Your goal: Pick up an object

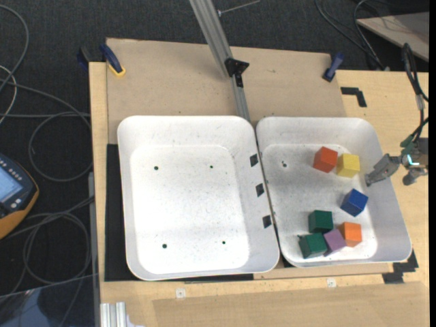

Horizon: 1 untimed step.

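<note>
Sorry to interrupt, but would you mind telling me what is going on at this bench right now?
A robot arm's two-finger gripper sits at the right edge of the right white bin, open and holding nothing. Seven small blocks lie in that bin; the nearest are the yellow cube, the orange cube and the blue cube. No block has been picked up yet.

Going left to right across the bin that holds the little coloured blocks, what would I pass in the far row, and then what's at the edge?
Orange cube → yellow cube → the two-finger gripper at the right white bin's right rim.
</note>
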Each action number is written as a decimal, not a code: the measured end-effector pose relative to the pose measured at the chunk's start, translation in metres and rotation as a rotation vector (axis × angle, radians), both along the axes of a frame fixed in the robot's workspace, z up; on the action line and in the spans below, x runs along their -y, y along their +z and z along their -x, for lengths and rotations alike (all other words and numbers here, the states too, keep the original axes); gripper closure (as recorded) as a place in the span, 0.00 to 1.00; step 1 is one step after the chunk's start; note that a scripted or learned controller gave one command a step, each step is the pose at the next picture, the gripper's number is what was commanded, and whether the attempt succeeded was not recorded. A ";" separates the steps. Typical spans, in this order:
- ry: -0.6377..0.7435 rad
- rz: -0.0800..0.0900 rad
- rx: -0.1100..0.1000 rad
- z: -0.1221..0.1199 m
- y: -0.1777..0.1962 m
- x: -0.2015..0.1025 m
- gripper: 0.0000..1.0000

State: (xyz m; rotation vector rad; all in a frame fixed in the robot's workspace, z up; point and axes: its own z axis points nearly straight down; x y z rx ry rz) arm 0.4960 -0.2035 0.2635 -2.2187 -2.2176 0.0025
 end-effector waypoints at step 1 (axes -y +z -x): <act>0.001 0.002 0.005 -0.001 0.002 0.000 0.00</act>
